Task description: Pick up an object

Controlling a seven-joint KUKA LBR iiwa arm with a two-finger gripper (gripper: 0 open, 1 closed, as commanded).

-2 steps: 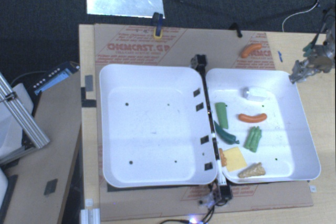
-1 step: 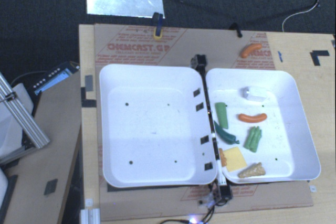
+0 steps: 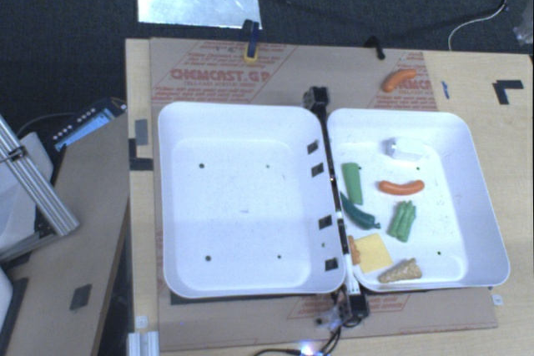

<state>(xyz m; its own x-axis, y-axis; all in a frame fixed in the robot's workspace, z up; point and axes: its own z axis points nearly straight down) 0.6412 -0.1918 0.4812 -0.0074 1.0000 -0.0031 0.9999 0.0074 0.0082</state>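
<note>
**All the pickable stuff is in the right bin, nothing grasped yet**

Left to right from where I'm standing: left bin has just bare white floor. The divider between the bins carries a row of small dark clips.

Right bin holds everything:
- green pepper piece, long axis near vertical in the camera view, near the divider
- dark green curved piece just below it, running diagonally
- yellow cheese slice at the lower left of the bin, beige bread-like piece just beside it
- green asparagus-like bundle, slightly tilted off vertical
- orange sausage mid-bin, long axis horizontal, standing apart from its neighbours
- pale translucent item above it, hard to identify

A second orange sausage lies on the desk beyond the bin.

Fingers: can't tell their state from here.

My read: the arm reaches in from the right, so the right bin is the near side. The mid-bin sausage looks like the easiest target; fingers should close across its short axis.
</note>
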